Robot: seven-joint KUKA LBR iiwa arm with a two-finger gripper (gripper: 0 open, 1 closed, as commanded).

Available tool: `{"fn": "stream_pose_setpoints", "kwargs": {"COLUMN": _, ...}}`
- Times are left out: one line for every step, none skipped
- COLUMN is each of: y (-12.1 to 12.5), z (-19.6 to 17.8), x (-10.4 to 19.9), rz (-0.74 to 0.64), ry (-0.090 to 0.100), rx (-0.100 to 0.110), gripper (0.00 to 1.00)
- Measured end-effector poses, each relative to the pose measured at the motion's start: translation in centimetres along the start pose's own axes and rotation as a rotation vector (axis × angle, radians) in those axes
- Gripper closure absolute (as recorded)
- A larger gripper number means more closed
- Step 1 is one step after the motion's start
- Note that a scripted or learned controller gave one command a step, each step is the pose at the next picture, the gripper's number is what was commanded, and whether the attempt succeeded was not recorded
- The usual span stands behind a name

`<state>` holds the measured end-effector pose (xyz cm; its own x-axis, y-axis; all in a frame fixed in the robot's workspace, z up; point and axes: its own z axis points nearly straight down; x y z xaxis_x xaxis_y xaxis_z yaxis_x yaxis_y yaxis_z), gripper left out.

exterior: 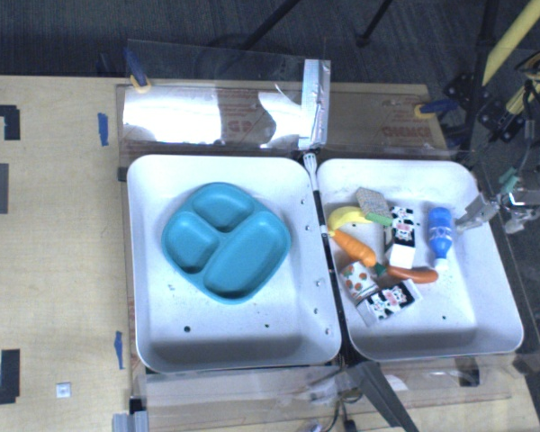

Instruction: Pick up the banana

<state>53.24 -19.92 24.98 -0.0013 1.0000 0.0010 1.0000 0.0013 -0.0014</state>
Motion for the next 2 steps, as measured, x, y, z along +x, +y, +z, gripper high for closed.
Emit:
{"fn": "stream_pose_setpoints", "kwargs": {"y": -1.94, "z": -4.12, "x": -2.46, "rz": 0.029, "ry": -0.003, "rx": -0.004, "gripper": 0.00}}
{"fn": "stream_pose_setpoints", "kwargs": {"y": -1.94, "z": -4.12, "x": -2.46, "rz": 0.029, "ry": -0.003, "rx": -0.004, "gripper": 0.00}}
